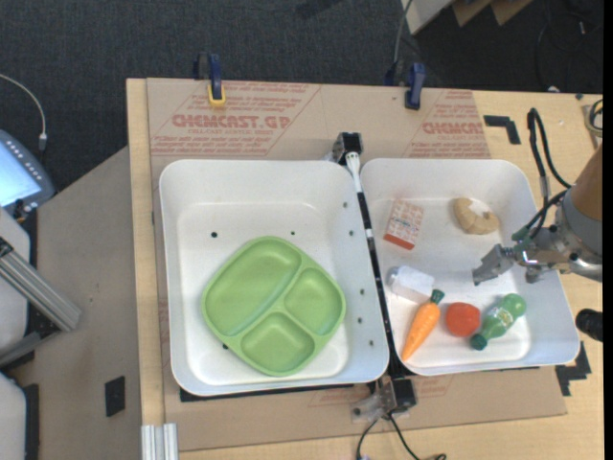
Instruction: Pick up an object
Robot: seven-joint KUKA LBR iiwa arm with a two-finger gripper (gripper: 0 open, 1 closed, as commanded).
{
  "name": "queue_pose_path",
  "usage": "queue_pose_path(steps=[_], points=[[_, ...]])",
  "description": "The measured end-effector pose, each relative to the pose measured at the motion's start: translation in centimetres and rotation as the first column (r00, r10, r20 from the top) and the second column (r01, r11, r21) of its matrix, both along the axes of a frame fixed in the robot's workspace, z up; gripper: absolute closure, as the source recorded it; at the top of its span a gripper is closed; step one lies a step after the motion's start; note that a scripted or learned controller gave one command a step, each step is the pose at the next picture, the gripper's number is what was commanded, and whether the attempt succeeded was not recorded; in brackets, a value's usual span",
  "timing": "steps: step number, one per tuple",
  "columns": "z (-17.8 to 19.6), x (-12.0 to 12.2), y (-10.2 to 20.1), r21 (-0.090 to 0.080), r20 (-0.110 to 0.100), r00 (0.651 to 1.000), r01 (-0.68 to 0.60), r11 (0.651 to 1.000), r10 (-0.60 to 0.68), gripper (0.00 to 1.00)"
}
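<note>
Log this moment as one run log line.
task: pick up an object | tool: over right bin, above tomato and green bottle, holding nothing | left bin: green plate

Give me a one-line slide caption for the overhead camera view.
Two-finger gripper above right white bin holding orange toy carrot, red tomato, green bottle; green divided plate in left bin.

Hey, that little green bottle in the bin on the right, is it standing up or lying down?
Lying down. The green bottle rests on its side on the bin floor, beside the tomato.
</note>
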State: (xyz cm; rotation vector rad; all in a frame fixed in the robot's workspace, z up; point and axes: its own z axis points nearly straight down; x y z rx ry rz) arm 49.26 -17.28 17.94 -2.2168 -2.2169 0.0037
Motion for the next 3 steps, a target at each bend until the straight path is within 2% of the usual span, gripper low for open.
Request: queue_pose_path(steps=[2, 3], points=[[-9.8, 0.6, 0.1, -0.001, 0.002, 1.000, 0.001, 1.000, -0.001, 0.00], [-8.4, 0.8, 0.0, -0.004, 0.008, 1.000, 0.001, 1.000, -0.001, 1.00]])
